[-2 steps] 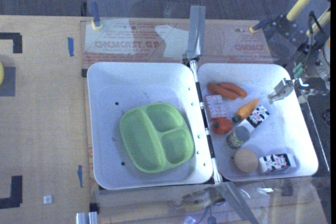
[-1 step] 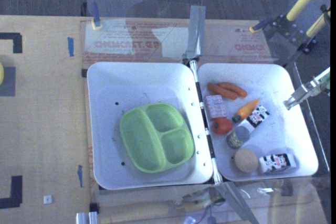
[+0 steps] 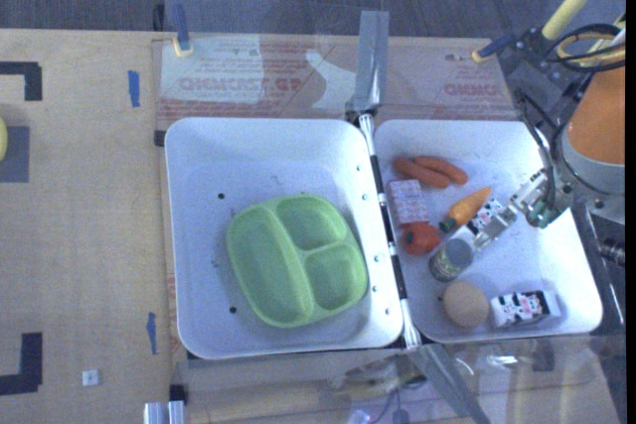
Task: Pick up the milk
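Two shallow white bins sit side by side on a plywood bench. From the right, the grey arm with its orange band slants down into the right bin [image 3: 586, 308], its gripper [image 3: 494, 220] low among the clutter; whether it grips anything, I cannot tell. Milk carton [image 3: 521, 307] lies near the front edge beside a tan ball [image 3: 464, 303]. Nearby: carrot [image 3: 467, 207], hot dogs [image 3: 430, 171], can [image 3: 452, 258]. A green divided plate [image 3: 296, 259] occupies the left bin [image 3: 199, 154].
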Tool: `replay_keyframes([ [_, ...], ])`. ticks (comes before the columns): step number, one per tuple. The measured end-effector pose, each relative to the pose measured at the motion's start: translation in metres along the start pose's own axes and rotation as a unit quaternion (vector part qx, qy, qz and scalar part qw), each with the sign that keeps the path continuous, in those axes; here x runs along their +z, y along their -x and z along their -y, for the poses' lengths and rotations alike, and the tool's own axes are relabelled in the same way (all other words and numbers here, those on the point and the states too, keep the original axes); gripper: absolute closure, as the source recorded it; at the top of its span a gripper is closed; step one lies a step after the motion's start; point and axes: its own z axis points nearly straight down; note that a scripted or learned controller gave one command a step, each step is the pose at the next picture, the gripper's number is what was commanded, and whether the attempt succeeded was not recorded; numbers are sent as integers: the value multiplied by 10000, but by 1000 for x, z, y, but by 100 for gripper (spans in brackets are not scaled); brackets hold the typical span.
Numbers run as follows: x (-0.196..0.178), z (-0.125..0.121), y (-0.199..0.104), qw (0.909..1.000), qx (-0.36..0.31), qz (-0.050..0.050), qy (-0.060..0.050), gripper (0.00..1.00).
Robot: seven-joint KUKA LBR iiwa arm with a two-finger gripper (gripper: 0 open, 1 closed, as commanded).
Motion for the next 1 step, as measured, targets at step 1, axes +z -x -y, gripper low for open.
replay_keyframes([
  [1, 81, -15, 21, 9995, 292, 73, 65, 0],
])
